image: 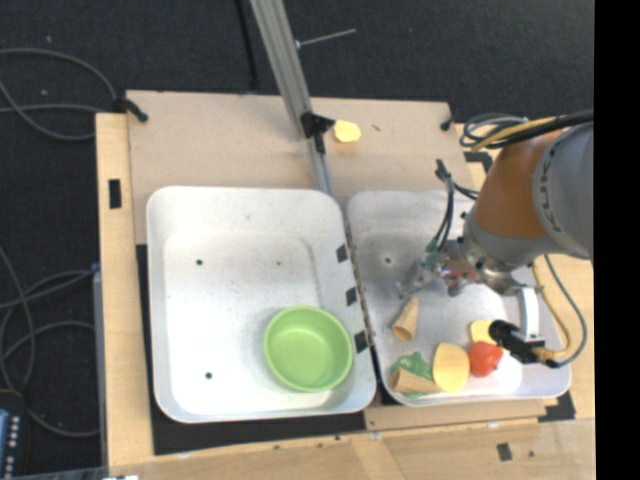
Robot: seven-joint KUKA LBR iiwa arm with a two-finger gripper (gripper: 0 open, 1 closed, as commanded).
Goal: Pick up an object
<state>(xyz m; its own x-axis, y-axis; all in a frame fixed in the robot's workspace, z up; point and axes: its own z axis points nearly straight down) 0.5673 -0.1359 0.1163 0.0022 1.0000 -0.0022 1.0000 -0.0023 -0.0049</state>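
No readable text

No lettering, label, brand or number can be made out on any surface here; the small dark marks on the bench are too blurred to read.

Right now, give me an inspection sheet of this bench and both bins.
Surface: wooden bench bearing left bin and right bin.
Job's things: cone, yellow piece, red piece and green-tan piece in the right bin.
Clutter: green bowl in the left bin; small yellow item on the bench.
Grippers: tool above the right bin, holding nothing seen.
Cables: black cables on the floor.
Surroundings: metal rail, dark floor.
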